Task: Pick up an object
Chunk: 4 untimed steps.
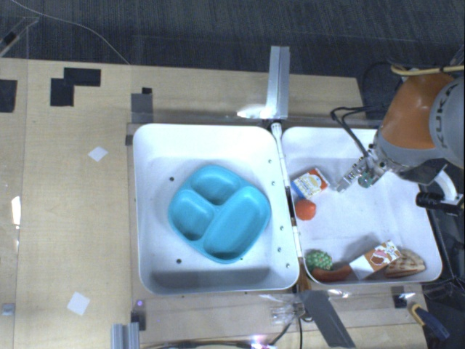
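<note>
Over the right bin [429, 227], fingers [347, 179] hover (spread or pressed, unclear) beside a carton [309, 184].

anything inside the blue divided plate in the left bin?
The blue plate shows three bare compartments, nothing in them. It sits on the left bin floor; what lies beneath the plate is covered.

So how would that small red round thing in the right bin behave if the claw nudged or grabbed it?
The red ball-like object looks round and smooth, so it would probably roll when nudged. It lies close to the bin's dividing wall, which may crowd a grasp. It is likely light.
</note>
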Motion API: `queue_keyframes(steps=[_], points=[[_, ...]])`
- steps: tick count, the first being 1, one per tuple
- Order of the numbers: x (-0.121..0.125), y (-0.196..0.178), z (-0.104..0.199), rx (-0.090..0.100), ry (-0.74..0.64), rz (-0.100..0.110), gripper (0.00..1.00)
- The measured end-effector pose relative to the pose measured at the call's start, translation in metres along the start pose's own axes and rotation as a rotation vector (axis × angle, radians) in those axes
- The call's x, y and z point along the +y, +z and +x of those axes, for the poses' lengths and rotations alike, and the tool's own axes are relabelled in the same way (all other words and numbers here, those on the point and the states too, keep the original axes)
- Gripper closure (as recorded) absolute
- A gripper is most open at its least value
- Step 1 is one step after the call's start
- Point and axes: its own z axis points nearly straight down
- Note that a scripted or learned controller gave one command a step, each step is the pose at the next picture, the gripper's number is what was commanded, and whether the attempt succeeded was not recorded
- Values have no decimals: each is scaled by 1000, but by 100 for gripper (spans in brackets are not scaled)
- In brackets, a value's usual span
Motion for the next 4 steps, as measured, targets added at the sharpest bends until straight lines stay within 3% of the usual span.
queue_keyframes(steps=[1, 2, 3, 4], points=[[65, -33, 8, 4, -164, 0, 100], [77, 0, 23, 2, 56, -1, 100], [76, 2, 23, 5, 56, 1, 0], [79, -12, 22, -3, 52, -5, 100]])
